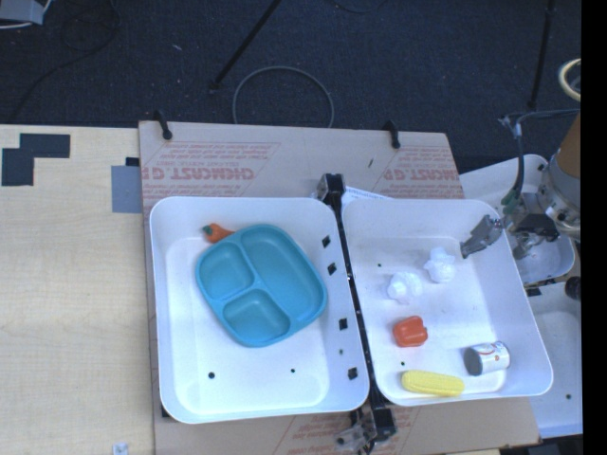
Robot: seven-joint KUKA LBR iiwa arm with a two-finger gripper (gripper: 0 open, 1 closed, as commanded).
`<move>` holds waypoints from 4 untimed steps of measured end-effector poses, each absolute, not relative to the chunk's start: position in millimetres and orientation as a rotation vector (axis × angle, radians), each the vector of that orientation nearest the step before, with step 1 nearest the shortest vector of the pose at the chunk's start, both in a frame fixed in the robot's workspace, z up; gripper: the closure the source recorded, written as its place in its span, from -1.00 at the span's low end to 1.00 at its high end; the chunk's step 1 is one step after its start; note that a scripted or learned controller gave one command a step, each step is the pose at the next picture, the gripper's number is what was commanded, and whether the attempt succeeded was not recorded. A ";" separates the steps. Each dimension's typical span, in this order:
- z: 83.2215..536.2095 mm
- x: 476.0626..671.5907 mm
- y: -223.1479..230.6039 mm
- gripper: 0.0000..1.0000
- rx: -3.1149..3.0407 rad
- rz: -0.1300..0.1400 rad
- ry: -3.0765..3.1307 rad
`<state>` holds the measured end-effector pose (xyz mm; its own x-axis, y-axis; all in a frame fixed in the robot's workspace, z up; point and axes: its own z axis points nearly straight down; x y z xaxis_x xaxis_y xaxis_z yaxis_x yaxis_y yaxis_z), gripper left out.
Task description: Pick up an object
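Observation:
The right bin (379, 218) holds two crumpled white lumps (440, 265) (403, 286), a red pepper-like piece (410, 331), a yellow corn cob (432, 383) and a small silver and white can (487, 357) lying on its side. My gripper (503, 242) hangs over the bin's far right rim, up and to the right of the white lumps. It is open, with one grey finger (480, 237) pointing into the bin, and it holds nothing.
In the left bin (180, 349) lies a blue divided plate (259, 283) with a small orange piece (217, 232) behind its top-left corner. A black divider (346, 292) runs between the bins. The arm's wrist and cables (550, 197) crowd the right side.

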<state>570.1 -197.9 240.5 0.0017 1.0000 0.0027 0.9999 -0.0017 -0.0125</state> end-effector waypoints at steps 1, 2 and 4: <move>246.6 572.4 -198.0 -1.00 -2.221 0.001 -2.221; 196.3 570.5 -188.5 -1.00 -2.218 0.005 -2.215; 85.6 566.7 -180.9 -1.00 -2.221 0.003 -2.218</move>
